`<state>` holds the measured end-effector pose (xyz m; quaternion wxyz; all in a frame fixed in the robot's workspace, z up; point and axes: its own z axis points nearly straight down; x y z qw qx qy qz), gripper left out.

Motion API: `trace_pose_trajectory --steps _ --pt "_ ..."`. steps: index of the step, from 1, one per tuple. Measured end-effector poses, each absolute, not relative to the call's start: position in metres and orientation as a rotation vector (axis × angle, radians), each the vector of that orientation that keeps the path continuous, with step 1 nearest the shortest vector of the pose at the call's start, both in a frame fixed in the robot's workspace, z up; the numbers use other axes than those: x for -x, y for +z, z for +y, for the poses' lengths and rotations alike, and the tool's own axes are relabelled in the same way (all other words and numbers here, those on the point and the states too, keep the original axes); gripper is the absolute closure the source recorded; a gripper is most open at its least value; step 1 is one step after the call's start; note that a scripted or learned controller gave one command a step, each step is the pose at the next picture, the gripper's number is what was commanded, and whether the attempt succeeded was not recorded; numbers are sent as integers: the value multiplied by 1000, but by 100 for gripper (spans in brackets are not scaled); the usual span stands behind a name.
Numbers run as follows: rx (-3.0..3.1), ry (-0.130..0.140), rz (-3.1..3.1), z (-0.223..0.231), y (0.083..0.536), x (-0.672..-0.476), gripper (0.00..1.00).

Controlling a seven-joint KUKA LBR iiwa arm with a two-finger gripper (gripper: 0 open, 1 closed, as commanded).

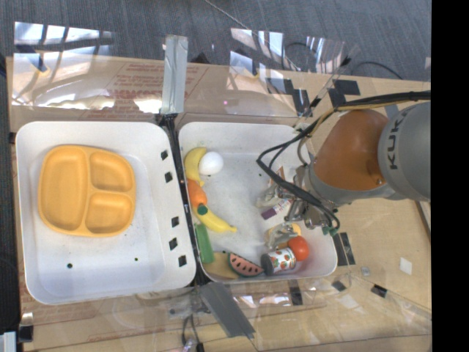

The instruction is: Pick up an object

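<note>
While the hand (287,210) is lowered into the right bin (242,134), near its right wall, the nearest objects are found just below it: a red tomato (299,248) and a small printed can (278,261), which lies on its side with its long axis running to the left and a little downward from the hand. Whether the hand is wide or narrow cannot be told, because cables and wrist parts are seen over it, and nothing is seen held in it.

Farther to the left of the hand, along the bin's left wall, other objects are counted: one white ball (211,163), two bananas (212,221), one carrot (198,195), one green vegetable (204,245) and one watermelon slice (245,265). One yellow divided plate (86,189) is placed in the left bin (44,270), well apart from the hand. The tomato or the can is judged the easiest pick, as only a short move downward is needed.
</note>
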<state>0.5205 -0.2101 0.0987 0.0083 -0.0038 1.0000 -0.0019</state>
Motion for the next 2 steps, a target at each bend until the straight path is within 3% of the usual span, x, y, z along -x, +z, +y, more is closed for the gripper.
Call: trace_pose_trajectory --steps 1,2 --pt "1011 -2 2971 -208 93 -540 0" --pt "1018 -3 2966 -207 104 -542 100"
